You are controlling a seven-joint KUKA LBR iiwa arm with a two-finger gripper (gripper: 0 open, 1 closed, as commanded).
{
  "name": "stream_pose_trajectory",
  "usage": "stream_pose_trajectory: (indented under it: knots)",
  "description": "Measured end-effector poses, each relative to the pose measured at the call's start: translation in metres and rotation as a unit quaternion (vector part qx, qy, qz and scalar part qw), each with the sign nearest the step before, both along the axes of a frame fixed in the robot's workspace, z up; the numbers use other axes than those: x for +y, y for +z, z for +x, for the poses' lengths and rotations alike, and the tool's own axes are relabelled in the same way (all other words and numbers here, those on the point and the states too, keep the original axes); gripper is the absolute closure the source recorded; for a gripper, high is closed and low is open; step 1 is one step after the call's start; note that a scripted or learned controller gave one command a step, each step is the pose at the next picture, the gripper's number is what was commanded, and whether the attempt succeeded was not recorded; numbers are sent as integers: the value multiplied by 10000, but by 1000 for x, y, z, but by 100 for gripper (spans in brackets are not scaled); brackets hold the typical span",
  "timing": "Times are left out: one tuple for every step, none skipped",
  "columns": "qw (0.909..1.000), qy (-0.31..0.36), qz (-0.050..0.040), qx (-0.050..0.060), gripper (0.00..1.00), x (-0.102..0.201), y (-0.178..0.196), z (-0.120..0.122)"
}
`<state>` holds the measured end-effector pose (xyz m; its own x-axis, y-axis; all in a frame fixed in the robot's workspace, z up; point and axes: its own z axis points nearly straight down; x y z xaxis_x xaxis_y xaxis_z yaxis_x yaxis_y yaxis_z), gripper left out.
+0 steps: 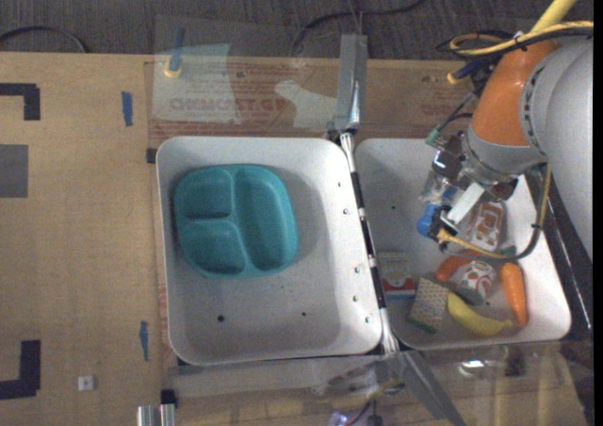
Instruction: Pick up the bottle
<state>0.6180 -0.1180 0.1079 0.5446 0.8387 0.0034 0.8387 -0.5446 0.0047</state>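
- Two white bins side by side on the bench; left bin (188, 320) has a teal divided plate (236, 219) toward its far-left corner.
- Right bin (396, 170) holds the clutter, mostly along its near edge and near-right corner: banana (476, 319), carrot (513, 290), speckled sponge (429, 303), a red-and-white packet (474, 278), a small red-and-white box (398, 285) against the left wall.
- Arm (528, 104) comes in over the right bin's far-right part; gripper (462, 203) is low over the middle of that bin.
- Bottle (431, 221): best guess is the blue-capped, partly clear thing just left of the gripper tip, mid-bin, touching or nearly touching the tool. Hard to be sure, wrist covers most of it.
- Jaws: cannot tell how wide they stand or whether anything is in them; the tool body and cables blur together there.
- Handling guess: small plastic bottle, light, stiff enough for a squeeze, smooth and round so likely to slip or roll; take it across the body, below the cap, not on the cap itself.
- Hidden/unclear: bottle's body and which way it lies; a white-and-orange label item (488, 224) under the wrist, unreadable; right bin's far-right corner is covered by the arm.
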Motion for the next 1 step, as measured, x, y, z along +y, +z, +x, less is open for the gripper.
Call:
stream_pose_trajectory:
  knots:
    - [9999,-120,-3,28,100,63,106,17]
